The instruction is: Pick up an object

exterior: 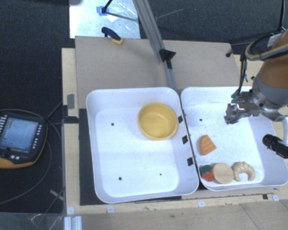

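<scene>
Two white bins sit side by side: the left bin [110, 176] holds a yellow bowl [157, 120] near its upper right corner. In the right bin [216, 97], the gripper [234, 116] hangs over the upper middle; whether its fingers are open or closed, I cannot tell. Along the near edge lie a croissant [243, 170], a tan disc [223, 173] and a red-green piece [207, 172]; an orange wedge [207, 144] sits above them.

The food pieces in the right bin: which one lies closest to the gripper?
The orange wedge. It lies alone, higher in the right bin and nearest the gripper, while the croissant, the tan round piece and the red-green piece cluster along the near edge.
</scene>
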Robot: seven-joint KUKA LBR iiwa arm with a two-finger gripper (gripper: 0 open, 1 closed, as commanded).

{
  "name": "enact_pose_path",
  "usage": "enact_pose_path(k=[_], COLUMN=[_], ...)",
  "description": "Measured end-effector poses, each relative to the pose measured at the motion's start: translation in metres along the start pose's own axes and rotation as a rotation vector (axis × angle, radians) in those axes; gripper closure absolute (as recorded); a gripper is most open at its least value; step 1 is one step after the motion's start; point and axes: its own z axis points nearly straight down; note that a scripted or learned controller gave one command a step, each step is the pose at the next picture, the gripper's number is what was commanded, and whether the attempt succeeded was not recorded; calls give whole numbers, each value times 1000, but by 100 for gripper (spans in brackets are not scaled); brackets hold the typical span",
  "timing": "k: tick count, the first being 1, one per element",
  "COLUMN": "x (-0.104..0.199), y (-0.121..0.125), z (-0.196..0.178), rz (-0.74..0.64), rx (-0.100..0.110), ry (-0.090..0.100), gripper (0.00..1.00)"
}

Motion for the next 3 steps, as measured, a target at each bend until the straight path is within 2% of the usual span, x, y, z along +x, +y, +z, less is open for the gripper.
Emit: enact_pose_path(k=[1,3], x=[48,133], y=[12,59], z=[0,23], rz=[-1,0], rx=[1,2], ry=[0,0], gripper=[100,100])
